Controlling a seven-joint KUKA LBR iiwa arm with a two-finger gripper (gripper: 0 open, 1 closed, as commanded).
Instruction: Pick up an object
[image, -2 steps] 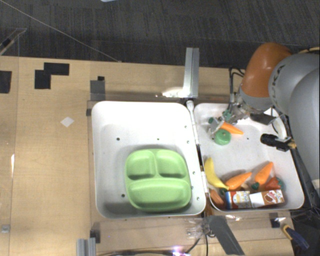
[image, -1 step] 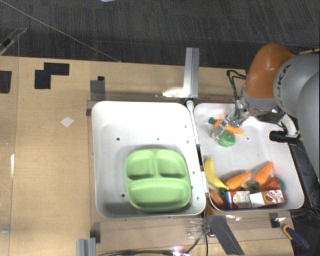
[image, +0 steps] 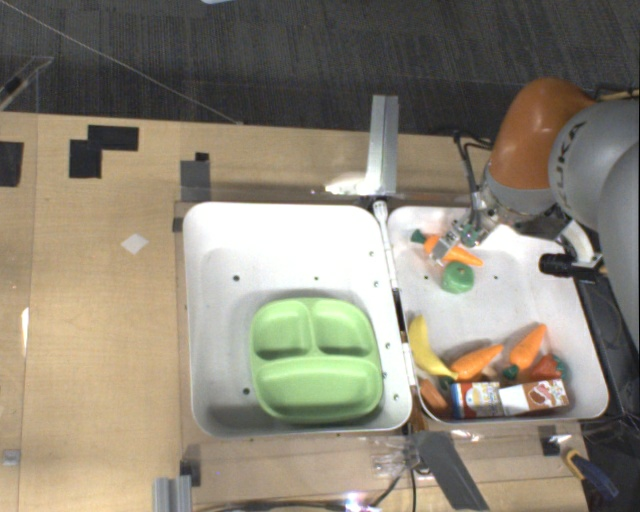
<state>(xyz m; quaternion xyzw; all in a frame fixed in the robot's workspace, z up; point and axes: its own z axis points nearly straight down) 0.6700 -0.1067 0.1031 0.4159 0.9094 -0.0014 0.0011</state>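
The grey arm with its orange band reaches in from the right, its gripper (image: 462, 237) low over the far end of the right bin (image: 590, 345). Whether it is open or closed cannot be told from here, nor whether anything sits in its grasp. Just beside the gripper lies a small orange carrot (image: 447, 252) with a green tip, and right below that a round green toy (image: 458, 279) rests on the bin floor. The rest of the objects crowd the near end of that bin: a yellow banana (image: 424, 349) along the left wall, two more orange carrots (image: 476, 357) lying at a slant, and a juice carton (image: 510, 398) on its side against the near wall. In the left bin (image: 215, 255), a green divided tray (image: 315, 356) sits flat toward the near right corner.
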